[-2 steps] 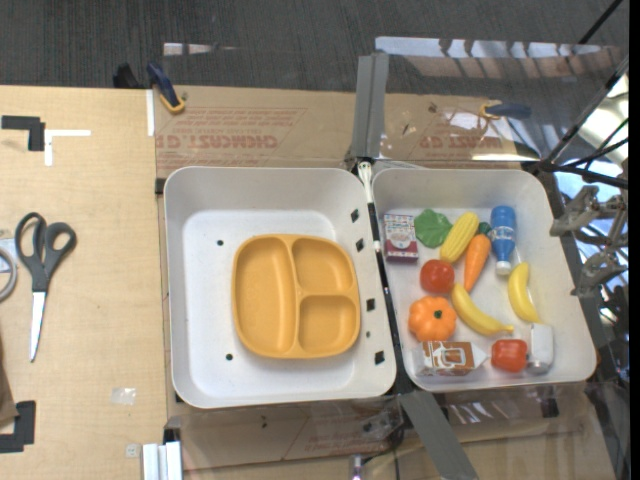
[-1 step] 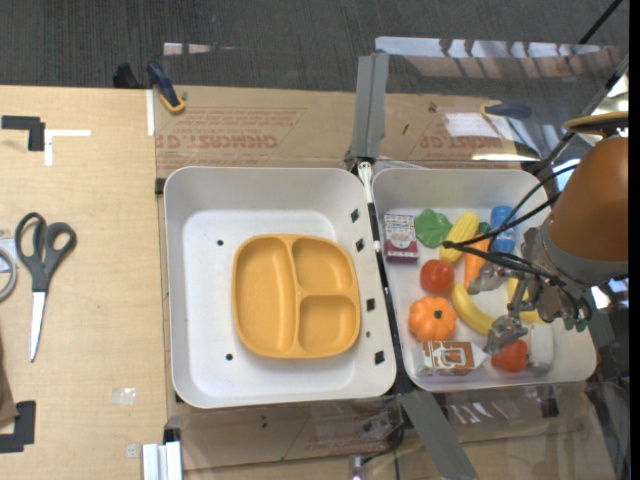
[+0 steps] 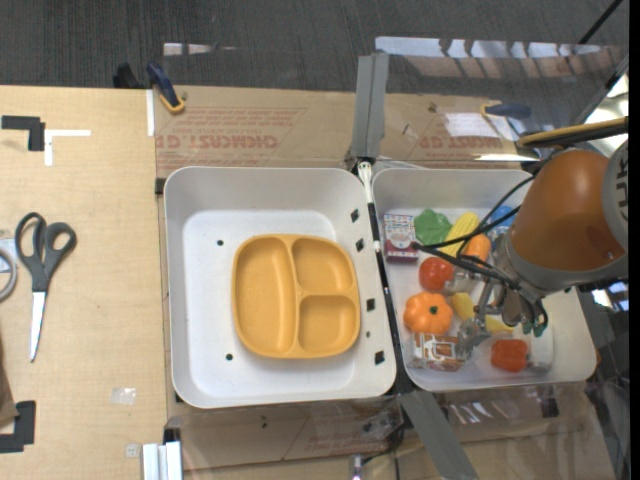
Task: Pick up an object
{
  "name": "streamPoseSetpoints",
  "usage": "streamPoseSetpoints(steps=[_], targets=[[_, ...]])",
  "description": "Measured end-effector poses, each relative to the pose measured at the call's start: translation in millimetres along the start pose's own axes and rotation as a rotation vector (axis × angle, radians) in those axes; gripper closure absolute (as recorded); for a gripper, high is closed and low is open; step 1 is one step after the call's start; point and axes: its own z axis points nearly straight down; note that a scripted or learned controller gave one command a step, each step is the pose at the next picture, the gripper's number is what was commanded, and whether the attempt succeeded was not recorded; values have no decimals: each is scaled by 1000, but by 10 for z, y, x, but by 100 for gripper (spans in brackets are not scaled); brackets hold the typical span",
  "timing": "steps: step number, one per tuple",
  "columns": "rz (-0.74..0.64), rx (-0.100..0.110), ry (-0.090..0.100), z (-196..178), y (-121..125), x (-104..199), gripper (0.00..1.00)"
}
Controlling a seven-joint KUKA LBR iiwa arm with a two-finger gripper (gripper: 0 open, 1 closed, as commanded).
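- The arm (image 3: 565,218) reaches in from 3 o'clock and hangs over the right bin (image 3: 570,368), its orange band covering that bin's upper right part.
- The claw (image 3: 492,313) is low among the toy food, near the middle of the right bin. Whether it is released or clenched I cannot tell; wires and metal parts blur together there.
- Candidates for the pick sit around it: a small pumpkin (image 3: 429,313) at 9 o'clock from it, a tomato (image 3: 436,272) at 10 o'clock, a red piece (image 3: 509,354) at 5 o'clock, a packet (image 3: 437,351) at 7 o'clock, and corn (image 3: 462,229) and a green item (image 3: 431,225) toward 12 o'clock.
- Every object appears to lie on the bin floor, so I judge nothing is lifted yet.
- The left bin (image 3: 190,298) holds a yellow divided plate (image 3: 296,295); scissors (image 3: 42,258) lie on the desk (image 3: 90,368) at far 9 o'clock.
- Left to do, as I read it: secure one item and raise it clear.
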Motion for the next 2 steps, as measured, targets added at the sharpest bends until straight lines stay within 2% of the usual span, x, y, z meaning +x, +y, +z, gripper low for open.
streamPoseSetpoints(steps=[1, 2], targets=[[125, -6, 8, 114, 185, -430, 0], [120, -5, 5, 17, 196, -442, 100]])
